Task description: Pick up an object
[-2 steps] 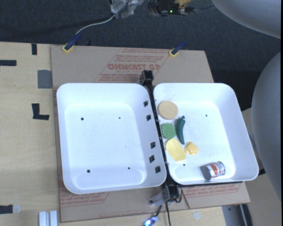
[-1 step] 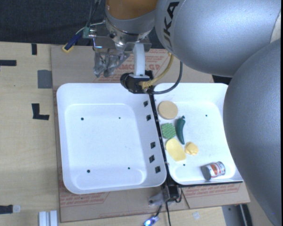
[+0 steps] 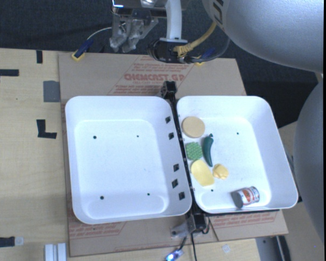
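Observation:
The right bin (image 3: 258, 118) holds several small objects: a tan round disc (image 3: 193, 127), a green textured piece (image 3: 194, 150), a dark green pepper-like item (image 3: 208, 148), a pale yellow lump (image 3: 202, 173), a smaller yellow piece (image 3: 220, 172) and a small can with a red label (image 3: 245, 196) lying on its side near the front edge. My gripper (image 3: 127, 35) hangs high at the top of the view, behind the left bin's far edge, well away from all the objects. Nothing shows between its fingers.
The left bin (image 3: 76, 145) sits beside the right one on a cardboard sheet (image 3: 146, 75). The grey arm (image 3: 271, 15) crosses the upper right corner. Cables (image 3: 190, 48) trail behind the bins. Black tape marks (image 3: 43, 129) lie on the wooden bench at left.

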